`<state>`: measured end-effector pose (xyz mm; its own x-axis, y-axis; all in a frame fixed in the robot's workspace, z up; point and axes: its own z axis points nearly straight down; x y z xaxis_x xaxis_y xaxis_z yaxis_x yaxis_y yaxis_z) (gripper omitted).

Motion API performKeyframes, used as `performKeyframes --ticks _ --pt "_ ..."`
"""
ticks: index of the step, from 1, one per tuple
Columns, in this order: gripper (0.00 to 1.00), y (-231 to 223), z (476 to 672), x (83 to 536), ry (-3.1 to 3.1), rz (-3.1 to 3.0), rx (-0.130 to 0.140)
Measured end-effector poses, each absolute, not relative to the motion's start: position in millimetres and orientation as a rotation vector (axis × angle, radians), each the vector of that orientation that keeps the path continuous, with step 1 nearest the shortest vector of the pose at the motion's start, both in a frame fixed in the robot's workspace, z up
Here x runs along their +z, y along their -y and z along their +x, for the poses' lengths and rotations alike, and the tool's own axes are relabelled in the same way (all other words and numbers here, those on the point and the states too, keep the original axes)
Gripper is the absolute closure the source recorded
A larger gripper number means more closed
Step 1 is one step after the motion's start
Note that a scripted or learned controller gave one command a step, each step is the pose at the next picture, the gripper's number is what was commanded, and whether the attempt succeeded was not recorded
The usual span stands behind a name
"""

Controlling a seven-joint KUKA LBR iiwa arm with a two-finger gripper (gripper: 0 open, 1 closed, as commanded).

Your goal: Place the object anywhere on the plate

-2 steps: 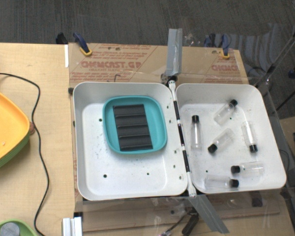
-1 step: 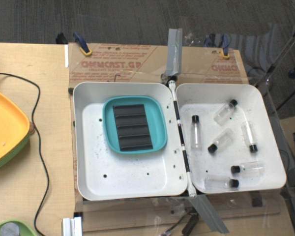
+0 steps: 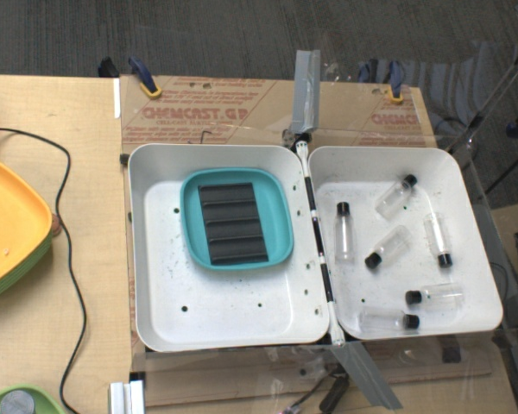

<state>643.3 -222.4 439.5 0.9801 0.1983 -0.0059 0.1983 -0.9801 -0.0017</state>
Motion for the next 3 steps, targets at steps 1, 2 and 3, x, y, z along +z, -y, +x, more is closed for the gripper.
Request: performKeyframes --ticks 1,2,3 --pt "0.0 221.7 653.6 439.3 0.321 -3.125 0.008" --pt "0.0 222.0 651.8 439.0 0.317 -3.124 0.009" --pt "0.0 221.7 654.1 439.6 0.321 -3.125 0.007"
